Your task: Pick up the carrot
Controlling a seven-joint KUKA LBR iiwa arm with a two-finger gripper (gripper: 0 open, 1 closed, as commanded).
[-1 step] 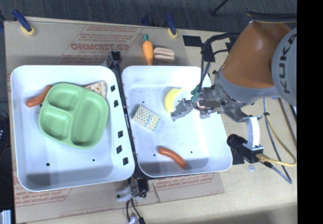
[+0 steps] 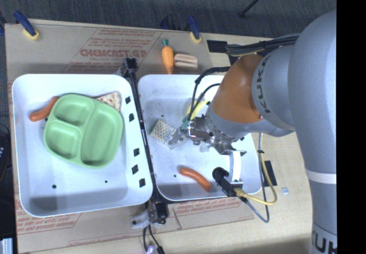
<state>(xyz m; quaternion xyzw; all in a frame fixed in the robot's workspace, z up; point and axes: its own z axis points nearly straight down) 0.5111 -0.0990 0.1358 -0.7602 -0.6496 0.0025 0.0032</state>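
The camera view shows the carrot [image 2: 167, 57] lying on the cardboard bench top [image 2: 114, 47], outside both bins, just beyond the far rim of the right bin [image 2: 150, 133]. Its green top points away from the bin, and a small tan block [image 2: 185, 62] lies just beside it. The gripper [image 2: 182, 133] is seen low inside the right bin, well apart from the carrot and nearer the camera, with the orange wrist band [image 2: 240, 95] above it. Whether its grasp is released or clenched cannot be told, and nothing is seen held in it. A checkered wedge [image 2: 162, 130] lies just beside the gripper. An orange sausage [image 2: 195, 177] lies near the right bin's front wall. In the left bin [image 2: 23, 150] a green divided plate [image 2: 84, 130] is seen, with another sausage [image 2: 42, 111] and a cracker [image 2: 111, 99] partly tucked under its far edge.
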